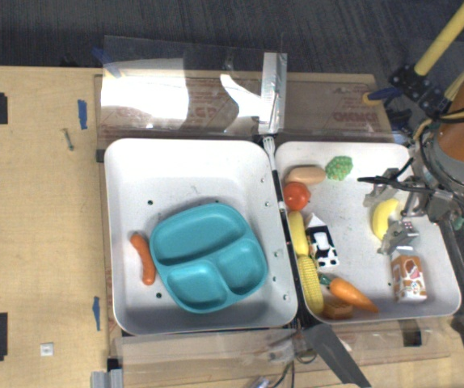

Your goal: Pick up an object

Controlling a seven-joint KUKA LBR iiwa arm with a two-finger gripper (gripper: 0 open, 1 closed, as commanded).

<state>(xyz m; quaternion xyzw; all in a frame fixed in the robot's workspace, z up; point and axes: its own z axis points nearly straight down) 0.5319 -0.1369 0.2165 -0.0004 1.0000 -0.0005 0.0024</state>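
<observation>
My gripper hangs over the right side of the right bin. It is just right of a yellow banana-like toy and just above a small orange and white carton. Nothing visibly hangs from it. Further left in this bin are a green broccoli, a tan bread roll, a red tomato, a yellow corn cob, a black and white cow toy and an orange carrot.
The left bin holds a teal divided plate and an orange sausage-shaped toy beside it. The arm's grey body and orange band stand over the right bin's far right edge. A tan board lies left of the bins.
</observation>
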